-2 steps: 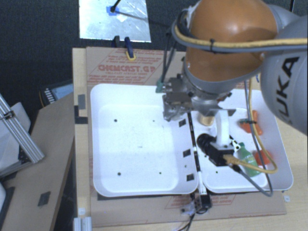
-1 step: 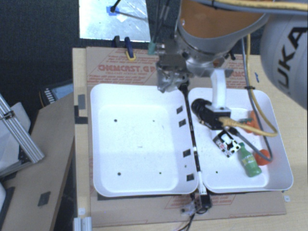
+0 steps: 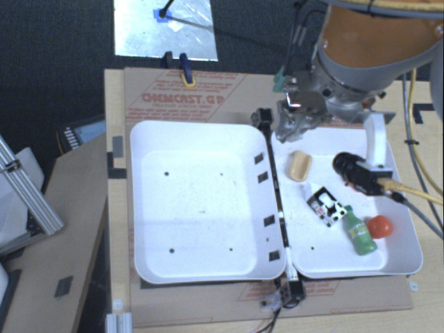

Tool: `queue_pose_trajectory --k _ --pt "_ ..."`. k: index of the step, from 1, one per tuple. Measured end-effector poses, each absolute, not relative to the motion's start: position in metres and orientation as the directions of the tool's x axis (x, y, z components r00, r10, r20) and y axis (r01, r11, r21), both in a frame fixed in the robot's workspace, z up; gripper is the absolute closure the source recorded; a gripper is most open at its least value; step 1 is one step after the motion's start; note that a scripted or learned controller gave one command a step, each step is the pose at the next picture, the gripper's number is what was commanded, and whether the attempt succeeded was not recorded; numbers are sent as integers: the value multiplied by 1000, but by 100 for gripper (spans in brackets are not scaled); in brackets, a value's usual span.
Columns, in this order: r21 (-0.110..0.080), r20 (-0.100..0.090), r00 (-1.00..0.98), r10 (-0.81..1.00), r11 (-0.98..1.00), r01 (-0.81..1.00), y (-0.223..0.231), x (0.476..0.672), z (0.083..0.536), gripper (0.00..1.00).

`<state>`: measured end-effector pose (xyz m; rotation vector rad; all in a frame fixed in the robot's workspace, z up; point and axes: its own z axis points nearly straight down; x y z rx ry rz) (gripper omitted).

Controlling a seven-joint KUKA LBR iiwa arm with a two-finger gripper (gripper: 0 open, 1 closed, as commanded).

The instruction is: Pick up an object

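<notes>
Nearest me the green bottle (image 3: 360, 232), tomato (image 3: 379, 225) and black-and-white box (image 3: 325, 205) crowd the right bin (image 3: 406, 259), the tan block (image 3: 300, 166) just under my end effector (image 3: 297, 122), grip unreadable from here, so I risk clipping the bin wall.

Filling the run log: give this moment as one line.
gripper: above right bin's far-left corner, nothing visibly held | nearest: tan block | green bottle untouched

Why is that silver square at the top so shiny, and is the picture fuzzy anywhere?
In the camera view, the metal sheet throws back the room light as patchy white glare; the orange band of the arm, close to the lens, looks soft and blurry; the green bottle and red ball are slightly fuzzy too.
</notes>
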<state>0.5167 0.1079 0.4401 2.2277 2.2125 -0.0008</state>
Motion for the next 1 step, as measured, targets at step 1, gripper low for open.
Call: queue_pose_trajectory --k 1 --pt "2 -1 0 1000 0 1000 122 599 339 100"
